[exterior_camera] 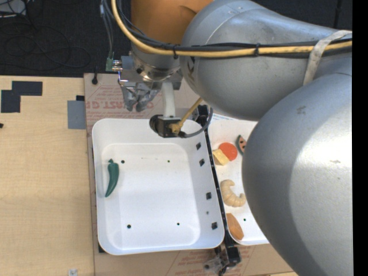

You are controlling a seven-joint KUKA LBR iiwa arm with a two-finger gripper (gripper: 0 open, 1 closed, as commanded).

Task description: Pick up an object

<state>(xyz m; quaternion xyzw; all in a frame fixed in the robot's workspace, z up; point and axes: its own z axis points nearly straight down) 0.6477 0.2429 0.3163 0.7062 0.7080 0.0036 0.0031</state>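
The grey arm (270,68) was seen across the upper right, covering much of the right bin (253,237). The left bin (150,191) was recorded on the desk (43,171), with a green pepper (111,177) near its left wall. The gripper (138,99) was positioned above that bin's far rim; its state could not be determined. A red piece (228,150), a pale curved piece (233,193) and an orange-brown piece (234,226) were noted in the right bin.

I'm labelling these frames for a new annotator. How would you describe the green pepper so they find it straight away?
Start at the left white bin, the larger one in the camera view. Look along its left wall, about halfway down: the green pepper lies there alone on the white floor. It is slim, curved and dark green, unlike the orange, yellow and tan items in the right bin.
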